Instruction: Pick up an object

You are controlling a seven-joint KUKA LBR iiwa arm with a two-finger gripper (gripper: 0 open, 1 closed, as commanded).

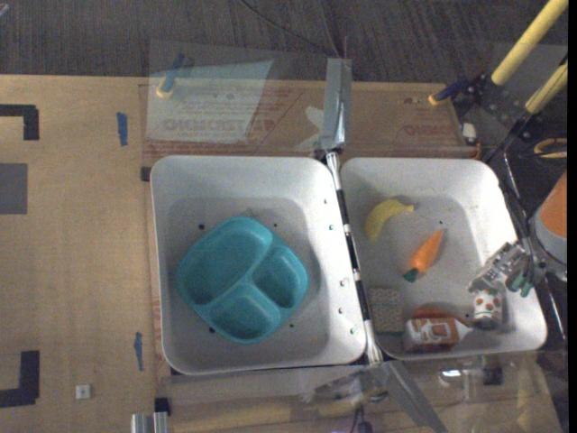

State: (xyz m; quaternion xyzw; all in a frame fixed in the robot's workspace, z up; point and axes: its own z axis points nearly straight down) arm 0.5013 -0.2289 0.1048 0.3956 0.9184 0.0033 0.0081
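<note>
Wooden bench [81, 242] under dim light, dark carpet beyond its far edge. Logged two white bins side by side on it: left bin [162, 242] with a teal divided plate [242, 280] lying flat inside, right bin [424, 165] with the loose items. Counted in the right bin a banana [388, 216] toward the back left, a carrot [425, 253] just in front of it at a slant, a square mesh pad [386, 307] near the front left wall, an orange-labelled pack [435, 330] lying on its side at the front, and a spotted white piece [487, 307] just right of that pack. Found the gripper [505, 273] low inside the right bin by its right wall, close above and behind the spotted white piece, well apart from banana and carrot. Could not tell whether the claw was open or closed; saw nothing clearly held in it. Could not tell touching from just beside for the spotted piece either. Judged the step as the approach or descent onto a target, pick not yet confirmed. Took the spotted white piece as the likely target, being nearest. Judged the next move to call for centring over that piece, dropping squarely, closing on it, then lifting straight up clear of the bin wall and the neighbouring pack.
</note>
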